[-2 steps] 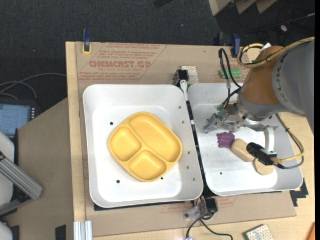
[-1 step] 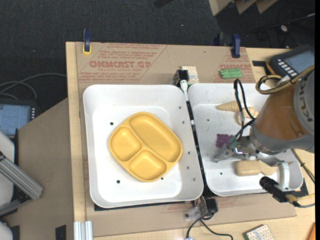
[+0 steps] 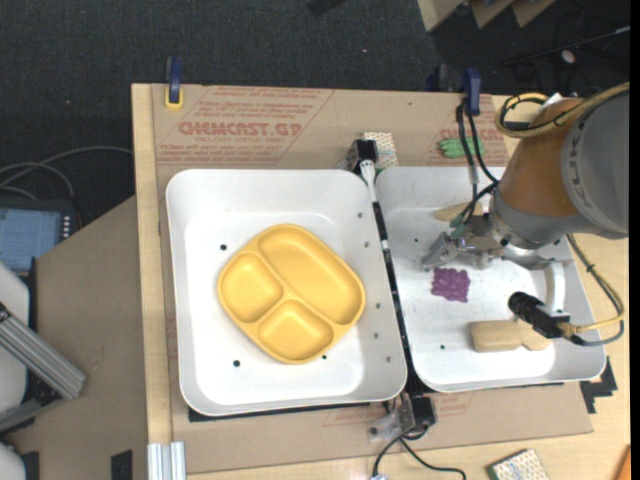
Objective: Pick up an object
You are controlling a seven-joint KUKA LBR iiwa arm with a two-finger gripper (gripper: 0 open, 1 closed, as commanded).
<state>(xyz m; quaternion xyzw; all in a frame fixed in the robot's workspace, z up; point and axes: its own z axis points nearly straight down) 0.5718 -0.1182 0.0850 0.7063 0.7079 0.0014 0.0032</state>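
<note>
Claw (image 3: 448, 252) is low in the right bin (image 3: 420, 200), just beside a purple lump (image 3: 451, 284); its opening cannot be told. A tan block (image 3: 498, 337) lies toward the table's (image 3: 250, 118) lower right corner.

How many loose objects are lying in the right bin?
2 in the right bin: a purple piece near its middle, a tan block by its near edge. The arm may hide others.

Thick, rounded grey robot arm (image 3: 603, 158) at the frame's right edge, with a broad orange band (image 3: 535, 173) and a grey wrist (image 3: 525, 230) below it. Thin yellow and black cables (image 3: 522, 101) loop at upper right. The small gripper (image 3: 452, 250) is dull silver metal.
</note>
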